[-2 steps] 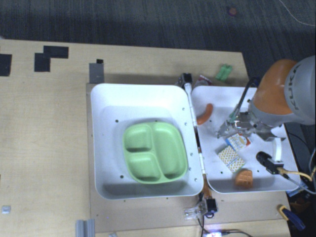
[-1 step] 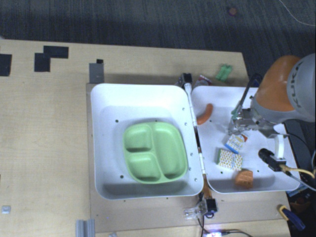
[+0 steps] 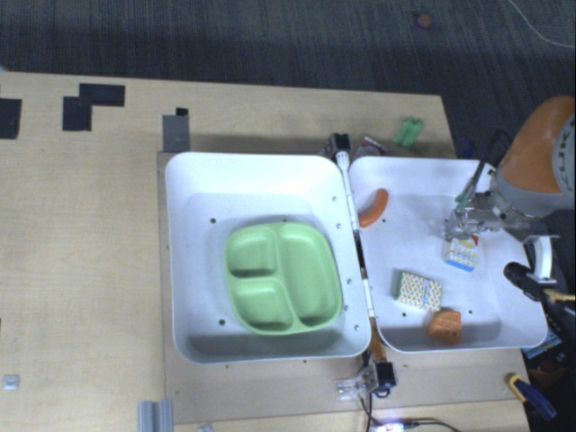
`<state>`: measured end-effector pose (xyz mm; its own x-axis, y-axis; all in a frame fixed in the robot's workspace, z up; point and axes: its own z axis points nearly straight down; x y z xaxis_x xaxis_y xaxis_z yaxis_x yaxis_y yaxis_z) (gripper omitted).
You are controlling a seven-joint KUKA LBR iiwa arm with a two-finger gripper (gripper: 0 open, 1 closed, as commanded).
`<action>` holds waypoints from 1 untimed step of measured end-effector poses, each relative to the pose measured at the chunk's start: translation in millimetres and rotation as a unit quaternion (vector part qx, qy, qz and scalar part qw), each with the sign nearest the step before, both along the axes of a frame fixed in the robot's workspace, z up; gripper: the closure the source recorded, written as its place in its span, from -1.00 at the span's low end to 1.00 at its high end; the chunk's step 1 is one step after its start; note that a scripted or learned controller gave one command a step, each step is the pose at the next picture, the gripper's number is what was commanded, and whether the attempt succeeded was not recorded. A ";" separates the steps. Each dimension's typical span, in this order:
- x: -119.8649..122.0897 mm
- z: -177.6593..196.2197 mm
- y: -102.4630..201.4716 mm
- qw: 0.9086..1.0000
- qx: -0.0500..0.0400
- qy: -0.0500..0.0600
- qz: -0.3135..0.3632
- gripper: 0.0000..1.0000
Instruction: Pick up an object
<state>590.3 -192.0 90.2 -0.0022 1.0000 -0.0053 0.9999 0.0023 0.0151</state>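
Note:
My gripper (image 3: 463, 229) hangs over the right bin (image 3: 513, 331), near its right side. A small white block with blue and yellow marks (image 3: 461, 256) lies directly under the gripper tip, touching or nearly touching it. Whether it is gripped is unclear from this angle. In the same bin, an orange-red sausage-shaped piece (image 3: 373, 207) rests against the left wall. A speckled flat block (image 3: 418, 290) and an orange-brown lump (image 3: 445, 326) sit near the front.
The left bin (image 3: 193, 241) holds a green divided plate (image 3: 283, 275). A green item (image 3: 409, 132) lies on the bench behind the bins. The arm's orange band (image 3: 538, 156) rises at the right edge. Black patches mark the bench at the far left.

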 end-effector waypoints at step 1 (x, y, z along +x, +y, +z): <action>64.4 0.1 -12.3 1.000 0.002 0.000 0.002 1.00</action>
